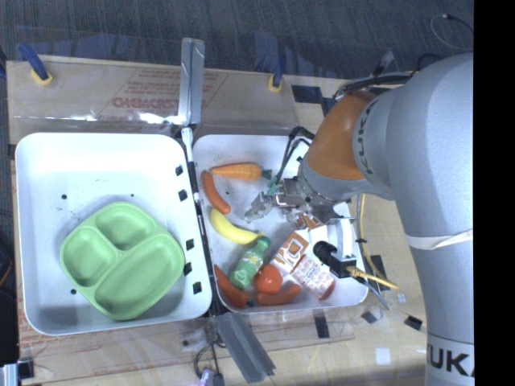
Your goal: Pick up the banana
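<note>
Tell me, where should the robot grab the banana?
Probably around the middle of the banana, coming straight down from above. It lies flat on the right bin's floor, its middle is bare, and closing across the narrow width should fit the gripper best.

Grey arm (426,183) in from right, bent down w/ orange band (338,139) just above wrist. Gripper (259,208) low, pointing left, fingers slightly apart w/ nothing seen between them. Cables running along wrist to gripper body.
</note>
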`<state>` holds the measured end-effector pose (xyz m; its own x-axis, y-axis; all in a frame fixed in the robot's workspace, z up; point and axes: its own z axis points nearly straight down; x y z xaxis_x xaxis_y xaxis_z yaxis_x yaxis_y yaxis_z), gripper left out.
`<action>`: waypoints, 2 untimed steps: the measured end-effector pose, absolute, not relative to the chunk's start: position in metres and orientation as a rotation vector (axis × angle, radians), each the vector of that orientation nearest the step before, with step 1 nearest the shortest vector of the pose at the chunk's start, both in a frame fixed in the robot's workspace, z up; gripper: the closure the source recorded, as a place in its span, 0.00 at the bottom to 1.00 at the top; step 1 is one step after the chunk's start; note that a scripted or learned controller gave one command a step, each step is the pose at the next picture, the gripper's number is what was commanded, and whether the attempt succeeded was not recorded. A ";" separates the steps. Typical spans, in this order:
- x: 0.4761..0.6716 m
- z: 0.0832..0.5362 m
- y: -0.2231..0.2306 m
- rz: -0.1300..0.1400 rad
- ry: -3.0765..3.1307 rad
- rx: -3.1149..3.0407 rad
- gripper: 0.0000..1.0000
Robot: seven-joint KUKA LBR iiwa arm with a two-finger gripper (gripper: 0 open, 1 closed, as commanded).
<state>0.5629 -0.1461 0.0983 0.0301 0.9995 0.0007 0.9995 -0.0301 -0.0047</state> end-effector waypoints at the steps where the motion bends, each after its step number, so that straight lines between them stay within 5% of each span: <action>1: 0.563 0.109 -0.146 0.005 -2.189 -2.248 1.00; 2: 0.563 0.108 -0.146 0.006 -2.189 -2.247 0.00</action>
<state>0.5631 -0.1459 0.1083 0.0261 0.9997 0.0006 0.9996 -0.0261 -0.0059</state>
